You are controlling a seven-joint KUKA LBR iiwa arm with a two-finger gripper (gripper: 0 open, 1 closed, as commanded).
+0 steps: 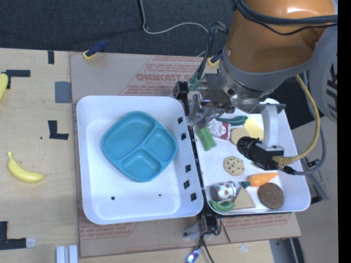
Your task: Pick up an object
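Gripper (204, 115) sits center-right of frame over right white bin (299, 163), w/ a green cylindrical toy (207, 138) just below; can't tell its state. Blue divided plastic plate (140, 145) lies center-left in left bin (88, 163).

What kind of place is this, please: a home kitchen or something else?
Probably a robot lab bench, not a kitchen: a robot arm hangs above two white bins, toy food such as a cookie lies inside, and black tape marks dot the wooden table.
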